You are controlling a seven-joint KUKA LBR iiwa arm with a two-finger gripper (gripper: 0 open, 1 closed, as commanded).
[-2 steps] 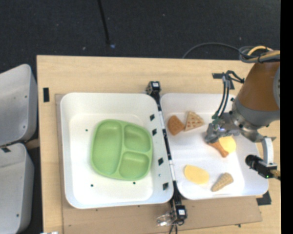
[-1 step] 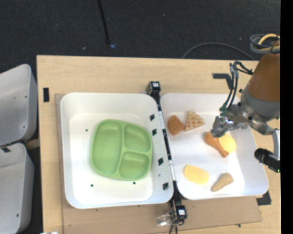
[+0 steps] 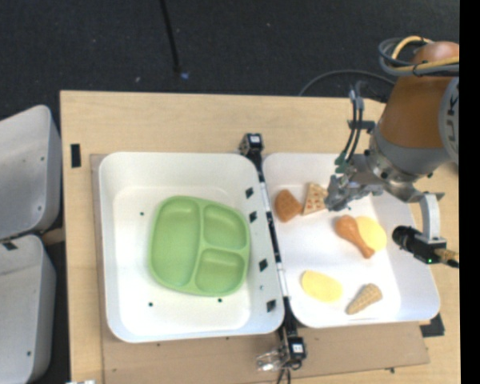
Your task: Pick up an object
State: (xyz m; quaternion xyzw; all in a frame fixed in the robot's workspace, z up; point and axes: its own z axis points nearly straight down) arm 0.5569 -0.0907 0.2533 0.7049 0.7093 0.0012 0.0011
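We look down on a wooden bench (image 3: 80, 126) bearing two shallow white bins side by side. The left bin (image 3: 116, 214) holds a green divided tray (image 3: 198, 246) with three compartments, lying flat near the bin's middle.

The right bin (image 3: 412, 294) holds the toy food. At its far left we see a brown roll-shaped piece (image 3: 286, 206), and just to its right, touching or nearly so, a wedge that looks like a pizza slice (image 3: 314, 199). Toward the middle lies a chicken drumstick (image 3: 354, 234), its thick end toward the far left, with a yellow rounded piece (image 3: 374, 234) pressed against its right side. Nearer to us sits a flat yellow oval piece (image 3: 321, 286), and to its right an ice cream cone (image 3: 364, 298), tilted with its tip toward the near left; these two lie close but apart.

The arm (image 3: 416, 122) reaches in from the right, its orange band above the wrist. The gripper (image 3: 338, 194) hangs over the far part of the right bin, just beside the right edge of the pizza slice and just beyond the drumstick. Whether it is open or closed we cannot tell, as it is dark and blurred from this angle, and we see nothing clearly held in it.
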